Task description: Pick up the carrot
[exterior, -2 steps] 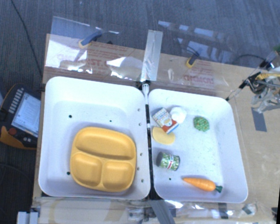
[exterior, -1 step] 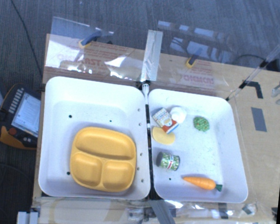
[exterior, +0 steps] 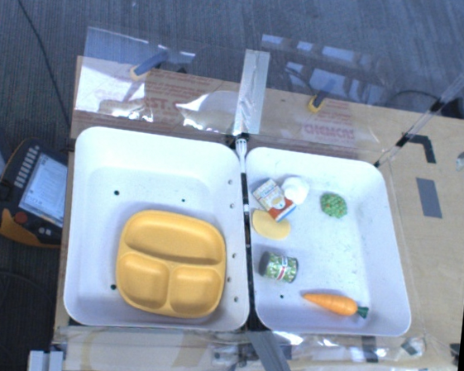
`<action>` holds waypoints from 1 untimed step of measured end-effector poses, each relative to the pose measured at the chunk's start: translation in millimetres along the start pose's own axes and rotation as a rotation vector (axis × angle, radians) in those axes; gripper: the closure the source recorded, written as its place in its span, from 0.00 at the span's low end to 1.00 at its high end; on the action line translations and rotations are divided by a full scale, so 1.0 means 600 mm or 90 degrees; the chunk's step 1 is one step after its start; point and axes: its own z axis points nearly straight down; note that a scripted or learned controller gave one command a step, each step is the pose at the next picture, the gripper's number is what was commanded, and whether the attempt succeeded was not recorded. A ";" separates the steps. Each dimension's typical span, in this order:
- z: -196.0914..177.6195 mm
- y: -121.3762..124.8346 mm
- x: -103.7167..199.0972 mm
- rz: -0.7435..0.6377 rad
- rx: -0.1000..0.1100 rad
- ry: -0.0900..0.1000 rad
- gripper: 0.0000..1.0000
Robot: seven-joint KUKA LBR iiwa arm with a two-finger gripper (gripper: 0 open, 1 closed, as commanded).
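An orange carrot (exterior: 332,303) with a small green top lies flat near the front edge of the right bin (exterior: 392,240), its green end pointing right. Nothing touches it.
In the right bin also sit a green can (exterior: 279,267) on its side, a yellow flat piece (exterior: 270,225), a red and white carton (exterior: 270,196), a white round item (exterior: 296,186) and a green broccoli-like piece (exterior: 334,205). The left bin (exterior: 109,167) holds a yellow divided plate (exterior: 172,262).
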 end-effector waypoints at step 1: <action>-0.001 -0.088 -0.011 -0.212 -0.001 0.001 1.00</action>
